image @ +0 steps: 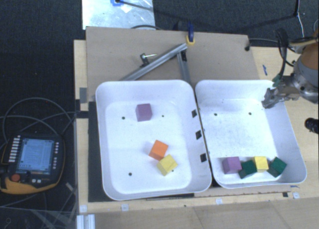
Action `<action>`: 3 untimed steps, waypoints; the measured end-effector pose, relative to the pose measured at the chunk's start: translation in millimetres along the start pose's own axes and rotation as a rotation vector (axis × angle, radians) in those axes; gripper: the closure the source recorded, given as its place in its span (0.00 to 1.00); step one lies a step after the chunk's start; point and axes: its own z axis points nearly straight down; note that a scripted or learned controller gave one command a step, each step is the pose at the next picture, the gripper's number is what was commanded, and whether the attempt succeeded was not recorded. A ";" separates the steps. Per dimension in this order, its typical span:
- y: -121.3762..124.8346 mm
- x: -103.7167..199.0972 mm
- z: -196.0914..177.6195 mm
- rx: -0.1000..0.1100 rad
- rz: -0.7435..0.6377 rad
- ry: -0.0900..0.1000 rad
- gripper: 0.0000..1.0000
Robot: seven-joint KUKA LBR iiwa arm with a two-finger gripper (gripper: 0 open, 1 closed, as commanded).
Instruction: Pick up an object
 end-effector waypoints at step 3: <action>10.9 104.6 -34.8 0.009 -0.004 0.004 1.00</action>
